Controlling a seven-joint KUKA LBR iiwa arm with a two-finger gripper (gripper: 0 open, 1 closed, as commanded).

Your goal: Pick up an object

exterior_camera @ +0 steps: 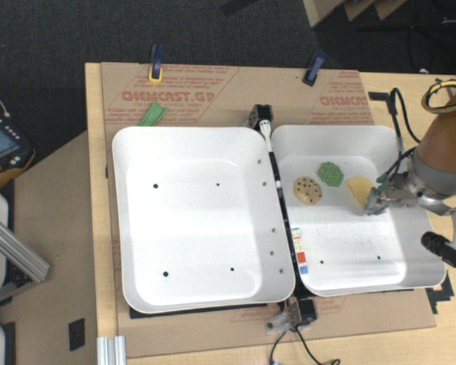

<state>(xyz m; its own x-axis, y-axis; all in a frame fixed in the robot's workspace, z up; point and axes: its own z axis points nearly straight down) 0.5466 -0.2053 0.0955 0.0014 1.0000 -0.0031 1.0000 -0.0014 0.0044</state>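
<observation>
In the right bin point(349, 268) lie three small objects: a round tan cookie with dark chips point(307, 190), a green round knobbly piece point(330, 174) just behind it, and a pale yellow wedge point(359, 189) to their right. My gripper point(377, 202) comes in from the right and sits low in the bin, right against the yellow wedge's right edge. The view is too small and slanted to tell how the gripper stands or whether it holds the wedge.
The left bin point(137, 204) sits beside the right one, with a black divider strip point(277, 188) between them. A green tag point(152, 114) lies on the cardboard behind the left bin. Blue clamps point(314, 67) hold the cardboard's far edge. Cables point(395, 112) run near the arm.
</observation>
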